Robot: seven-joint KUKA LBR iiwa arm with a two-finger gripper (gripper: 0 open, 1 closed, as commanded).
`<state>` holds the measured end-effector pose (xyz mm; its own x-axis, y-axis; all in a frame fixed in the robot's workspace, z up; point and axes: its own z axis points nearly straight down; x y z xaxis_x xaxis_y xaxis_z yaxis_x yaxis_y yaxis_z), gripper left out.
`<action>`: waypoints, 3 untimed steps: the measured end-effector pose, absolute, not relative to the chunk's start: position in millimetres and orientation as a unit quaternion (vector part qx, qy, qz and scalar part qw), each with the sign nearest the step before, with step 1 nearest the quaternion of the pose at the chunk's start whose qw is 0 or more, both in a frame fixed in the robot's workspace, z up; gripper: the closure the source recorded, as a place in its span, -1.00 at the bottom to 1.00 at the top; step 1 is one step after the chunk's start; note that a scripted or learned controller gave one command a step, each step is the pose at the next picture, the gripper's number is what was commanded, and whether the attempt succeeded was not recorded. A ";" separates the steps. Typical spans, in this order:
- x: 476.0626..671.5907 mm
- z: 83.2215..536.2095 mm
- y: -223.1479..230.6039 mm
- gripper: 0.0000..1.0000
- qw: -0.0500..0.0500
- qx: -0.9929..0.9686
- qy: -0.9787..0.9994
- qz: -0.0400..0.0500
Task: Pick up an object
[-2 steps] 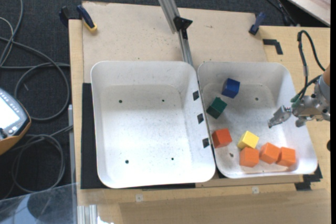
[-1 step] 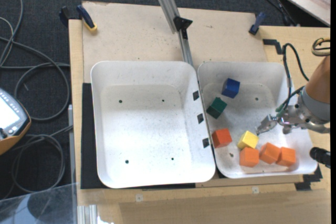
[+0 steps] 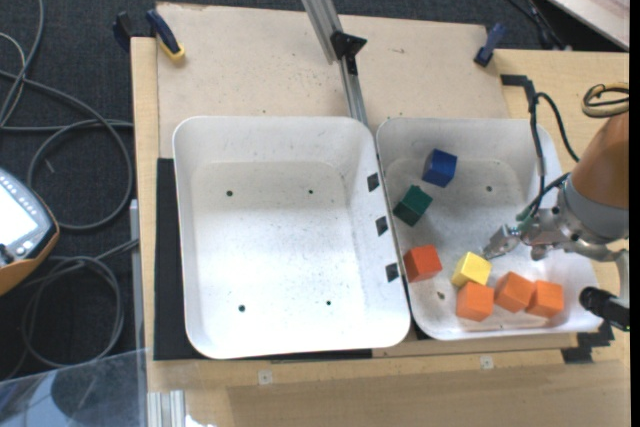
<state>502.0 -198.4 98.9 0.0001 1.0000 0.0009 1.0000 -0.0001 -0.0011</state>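
- As the arm reaches in from the right, its gripper sits low over the right bin, near that bin's right wall.
- Gripper state: whether it is open or closed cannot be told at this size, and no block can be seen held in it.
- Right bin contents: a blue block toward the back, a green block just in front of and left of it, and a red-orange block near the left wall.
- Front cluster: a yellow block with three orange blocks, namely a left orange block, a middle orange block and a right orange block, lying close together; the last two appear to touch.
- Nearest candidates: the yellow block and the middle orange block lie just beside the gripper tip; which one is targeted cannot be told.
- Left bin: bears no block.
- Progress, as a judgement: the approach looks made, but every block rests on the bin floor, so no pick is confirmed. Closing on a block and lifting it remain to be done.
- Risk, as a judgement: the crowded front cluster leaves little room around any one block, so a neighbour may be nudged.
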 end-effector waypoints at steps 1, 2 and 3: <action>502.8 110.5 -198.3 1.00 0.000 -0.707 -0.707 -0.001; 505.8 174.8 -199.1 1.00 -0.004 -0.707 -0.708 -0.002; 508.2 218.9 -202.7 1.00 -0.003 -0.707 -0.708 -0.001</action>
<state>508.2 -202.7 218.9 -0.0015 1.0000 -0.0027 1.0000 0.0015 0.0066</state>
